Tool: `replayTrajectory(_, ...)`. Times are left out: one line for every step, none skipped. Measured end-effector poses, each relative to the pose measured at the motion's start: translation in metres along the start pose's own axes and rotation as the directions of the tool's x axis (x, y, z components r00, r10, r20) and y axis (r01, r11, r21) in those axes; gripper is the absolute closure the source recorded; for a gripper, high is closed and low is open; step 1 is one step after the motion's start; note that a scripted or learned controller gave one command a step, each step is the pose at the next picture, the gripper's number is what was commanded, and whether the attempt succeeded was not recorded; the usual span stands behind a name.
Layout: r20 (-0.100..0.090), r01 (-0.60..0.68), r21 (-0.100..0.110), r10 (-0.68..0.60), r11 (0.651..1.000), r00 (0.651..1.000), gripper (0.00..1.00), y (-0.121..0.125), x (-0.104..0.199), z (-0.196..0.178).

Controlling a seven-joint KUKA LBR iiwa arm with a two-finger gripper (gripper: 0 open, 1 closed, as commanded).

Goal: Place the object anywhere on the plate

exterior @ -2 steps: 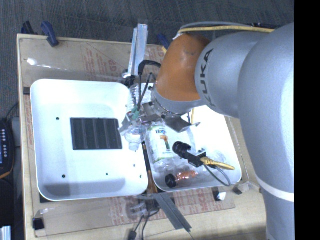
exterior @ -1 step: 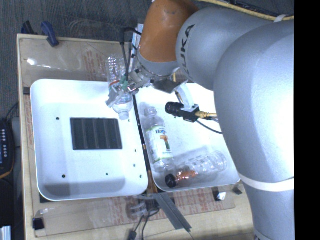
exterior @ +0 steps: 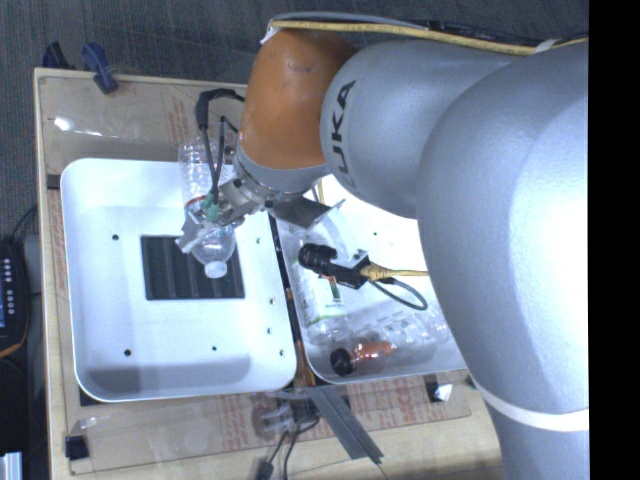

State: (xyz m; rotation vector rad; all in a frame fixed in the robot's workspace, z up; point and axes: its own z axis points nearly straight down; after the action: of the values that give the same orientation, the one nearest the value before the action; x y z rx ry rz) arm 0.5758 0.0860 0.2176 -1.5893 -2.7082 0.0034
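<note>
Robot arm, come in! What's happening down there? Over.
Gripper low over the left bin, above the dark plate. Clear plastic bottle at its tip; hold unconfirmed. Right bin has more clear plastic items. Path open.

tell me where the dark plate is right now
In the camera view, the dark plate lies flat on the floor of the left bin, just under and left of the gripper.

Grey arm [exterior: 460, 148] with orange band reaching from right, gripper [exterior: 208, 230] over left bin [exterior: 100, 268], clear plastic bottle [exterior: 213, 253] at its fingers above dark ribbed plate [exterior: 170, 268], right bin [exterior: 400, 363] holding clear items.
</note>
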Motion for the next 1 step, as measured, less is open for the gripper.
replayTrajectory(0.001,0.058,-0.001,-0.058,0.998,0.998,1.00,-0.0133,-0.0695,-0.0289)
